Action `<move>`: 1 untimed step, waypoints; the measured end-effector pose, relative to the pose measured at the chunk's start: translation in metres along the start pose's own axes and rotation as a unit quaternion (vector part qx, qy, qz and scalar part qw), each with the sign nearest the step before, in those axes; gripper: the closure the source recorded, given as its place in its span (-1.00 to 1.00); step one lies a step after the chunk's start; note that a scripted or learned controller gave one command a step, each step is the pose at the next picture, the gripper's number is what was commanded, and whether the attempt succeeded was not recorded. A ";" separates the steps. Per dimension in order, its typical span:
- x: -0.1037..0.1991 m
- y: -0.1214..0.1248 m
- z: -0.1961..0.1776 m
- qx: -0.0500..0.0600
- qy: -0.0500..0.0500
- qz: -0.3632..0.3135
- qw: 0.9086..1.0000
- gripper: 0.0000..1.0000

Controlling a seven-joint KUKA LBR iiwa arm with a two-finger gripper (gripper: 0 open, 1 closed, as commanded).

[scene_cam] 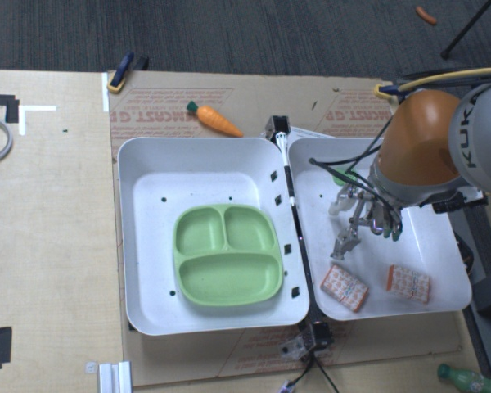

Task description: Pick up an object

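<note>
While the arm hangs over the right bin (pixel 442 297), its claw (pixel 349 240) points down toward the bin floor, just above and a little behind the nearer of two small packets; whether it is open or closed I cannot tell, the metal parts blur together from here. Nothing visibly sits between them, so no grasp yet. The near packet (pixel 344 287) lies flat and tilted close to the bin's left wall, white with a red-orange print. The second packet (pixel 408 283) lies flat further right, apart from the first. The left bin (pixel 139 219) holds a green divided plate (pixel 227 255), and a toy carrot (pixel 215 119) lies on the cardboard behind it, outside both bins. My guess is the near packet is the target. It looks light, thin and a bit soft, maybe a wrapped snack or sachet, probably with a slick wrapper. Lying flat, it gives little height to pinch, so gripping across its short width, with tips pressed right to the floor, seems best. Risk: it slides away or the claw closes over it.
</note>
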State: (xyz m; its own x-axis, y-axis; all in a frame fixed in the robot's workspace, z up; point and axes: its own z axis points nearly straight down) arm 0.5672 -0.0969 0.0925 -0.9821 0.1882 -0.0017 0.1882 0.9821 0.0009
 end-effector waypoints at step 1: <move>-0.047 0.011 0.000 0.000 -0.001 -0.103 0.995 -1.00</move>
State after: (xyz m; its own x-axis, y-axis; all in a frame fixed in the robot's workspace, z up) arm 0.6150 -0.0947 0.0929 -0.9998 -0.0174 -0.0047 -0.0174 0.9998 0.0001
